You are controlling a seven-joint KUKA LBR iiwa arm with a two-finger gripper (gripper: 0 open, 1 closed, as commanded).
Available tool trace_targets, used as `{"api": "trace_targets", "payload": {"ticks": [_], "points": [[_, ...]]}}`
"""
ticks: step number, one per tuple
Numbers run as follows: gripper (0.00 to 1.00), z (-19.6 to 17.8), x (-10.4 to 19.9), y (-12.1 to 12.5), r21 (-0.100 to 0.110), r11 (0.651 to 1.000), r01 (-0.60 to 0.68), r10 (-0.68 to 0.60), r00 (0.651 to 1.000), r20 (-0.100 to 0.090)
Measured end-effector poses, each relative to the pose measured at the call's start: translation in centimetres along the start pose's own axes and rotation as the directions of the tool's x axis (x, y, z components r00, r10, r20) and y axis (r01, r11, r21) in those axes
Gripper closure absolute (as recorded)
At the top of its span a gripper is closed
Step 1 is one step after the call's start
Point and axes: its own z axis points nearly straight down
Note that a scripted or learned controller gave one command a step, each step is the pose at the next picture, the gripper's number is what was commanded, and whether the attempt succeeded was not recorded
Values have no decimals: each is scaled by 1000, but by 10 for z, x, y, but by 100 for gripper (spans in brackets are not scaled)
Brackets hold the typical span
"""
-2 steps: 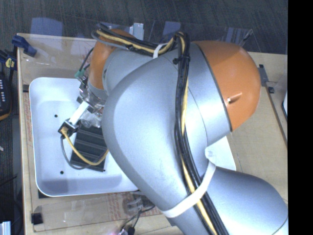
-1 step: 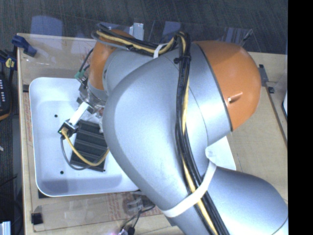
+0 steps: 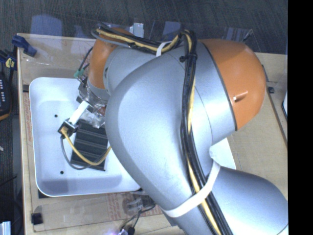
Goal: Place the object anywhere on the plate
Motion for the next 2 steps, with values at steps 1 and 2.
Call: {"api": "trace_targets", "payload": {"ticks": [1,2], "points": [[100,-288,-19,-10,-9,961,277,-277,961,-3],[100,-106,28,-67,-4,911,413,-413,911,6]]}}
